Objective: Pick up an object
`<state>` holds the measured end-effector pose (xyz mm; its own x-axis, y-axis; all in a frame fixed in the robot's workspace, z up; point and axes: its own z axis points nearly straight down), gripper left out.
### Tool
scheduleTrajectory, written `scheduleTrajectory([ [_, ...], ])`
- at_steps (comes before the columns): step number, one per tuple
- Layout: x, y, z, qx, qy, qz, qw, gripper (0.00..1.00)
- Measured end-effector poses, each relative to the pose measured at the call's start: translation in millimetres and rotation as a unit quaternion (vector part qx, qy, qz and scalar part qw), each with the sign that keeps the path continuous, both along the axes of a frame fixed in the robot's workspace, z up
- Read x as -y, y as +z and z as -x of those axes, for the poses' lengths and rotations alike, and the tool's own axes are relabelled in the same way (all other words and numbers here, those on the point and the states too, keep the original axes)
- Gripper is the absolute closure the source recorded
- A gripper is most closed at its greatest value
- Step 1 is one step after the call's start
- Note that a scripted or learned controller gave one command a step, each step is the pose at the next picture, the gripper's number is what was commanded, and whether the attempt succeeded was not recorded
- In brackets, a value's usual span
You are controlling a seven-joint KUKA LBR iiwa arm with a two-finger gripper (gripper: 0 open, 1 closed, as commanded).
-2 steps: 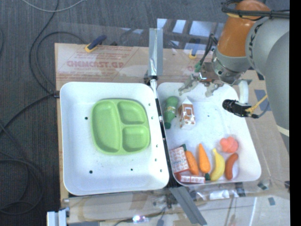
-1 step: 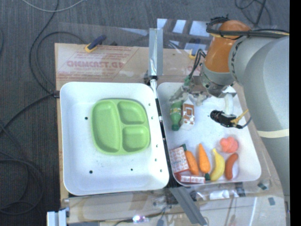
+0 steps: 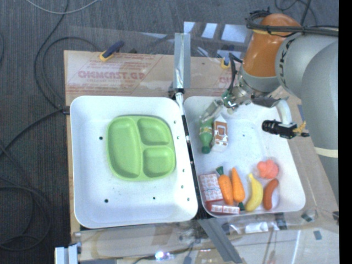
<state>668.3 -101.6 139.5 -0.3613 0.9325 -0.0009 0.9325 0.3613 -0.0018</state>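
We see the big grey arm with its orange band (image 3: 269,43) reaching in from the right and bending down over the far end of the right shallow white bin (image 3: 291,164). Beside it on the worktop sits the left shallow white bin (image 3: 88,197), which carries a lime-green plastic divided tray (image 3: 141,147). The gripper (image 3: 230,101) hangs low at the right bin's far left corner, tilted toward a small green bottle (image 3: 206,135) and a white and orange carton (image 3: 220,135) lying just beside each other; whether it is spread or clenched we cannot tell, and nothing visibly sits in it. At the near end lie two orange toy carrots (image 3: 231,186), a yellow toy banana (image 3: 254,191), a red sausage (image 3: 269,193) and a pink round piece (image 3: 268,169). We judge the bottle the likeliest pick: we would centre over its body, clear of the carton and the bin wall, before closing.
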Motion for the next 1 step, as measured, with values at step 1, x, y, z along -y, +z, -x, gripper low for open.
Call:
scheduleTrajectory([
  [1,10.0,-46.9,19.8,0.009,-0.066,-0.0019,0.9978,0.00],
])
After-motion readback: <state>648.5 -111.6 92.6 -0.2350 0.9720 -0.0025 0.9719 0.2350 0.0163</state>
